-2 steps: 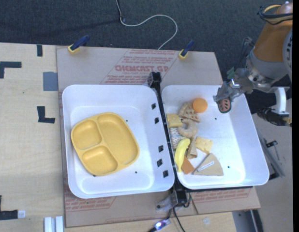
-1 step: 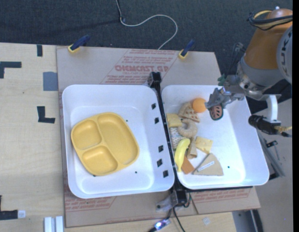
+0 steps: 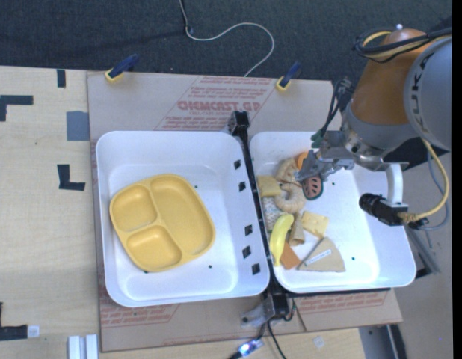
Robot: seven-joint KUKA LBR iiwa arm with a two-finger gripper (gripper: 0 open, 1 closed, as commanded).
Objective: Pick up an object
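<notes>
One arm is working the right bin (image 3: 380,271): gripper (image 3: 313,172) is hovering at the food pile (image 3: 300,223), grasp not made. You're needing a descent; can't tell its state.

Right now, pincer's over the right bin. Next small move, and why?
Probably lower straight down a little: the pincer hangs at the top of the food pile, just above a dark red piece, and nothing shows between its tips.
</notes>
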